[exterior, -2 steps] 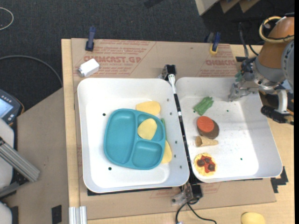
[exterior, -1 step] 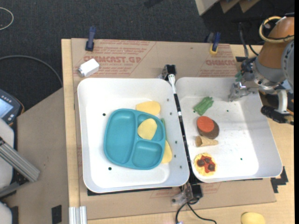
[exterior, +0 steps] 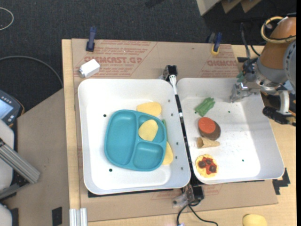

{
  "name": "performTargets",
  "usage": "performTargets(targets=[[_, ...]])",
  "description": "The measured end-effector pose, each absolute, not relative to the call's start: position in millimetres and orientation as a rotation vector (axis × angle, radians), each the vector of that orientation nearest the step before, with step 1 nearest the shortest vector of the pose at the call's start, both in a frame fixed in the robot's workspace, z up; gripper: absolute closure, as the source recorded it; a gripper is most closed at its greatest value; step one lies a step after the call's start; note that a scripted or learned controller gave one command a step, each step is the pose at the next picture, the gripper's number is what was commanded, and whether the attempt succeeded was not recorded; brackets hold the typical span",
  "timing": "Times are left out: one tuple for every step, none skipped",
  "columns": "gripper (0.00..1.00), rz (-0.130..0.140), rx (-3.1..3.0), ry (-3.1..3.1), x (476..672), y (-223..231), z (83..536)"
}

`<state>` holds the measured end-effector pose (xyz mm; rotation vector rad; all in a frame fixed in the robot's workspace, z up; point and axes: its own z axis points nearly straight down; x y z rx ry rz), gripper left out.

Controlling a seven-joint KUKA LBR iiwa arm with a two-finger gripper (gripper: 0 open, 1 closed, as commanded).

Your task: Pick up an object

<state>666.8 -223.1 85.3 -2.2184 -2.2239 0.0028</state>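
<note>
Since our end effector (exterior: 238, 91) hangs above the right white plastic bin (exterior: 263, 126), grip state unreadable, we judge the leafy green toy (exterior: 204, 106) nearest.

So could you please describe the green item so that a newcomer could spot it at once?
Start at the right-hand white bin. Near its upper left lies the green item, above the red-topped brown piece. It is the sole green thing there, long and leafy.
</note>
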Motion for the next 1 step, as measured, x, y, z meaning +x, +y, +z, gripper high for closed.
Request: performTargets(targets=[[1.0, 0.003, -2.219, -2.224, 666.8, -223.1, 85.3]])
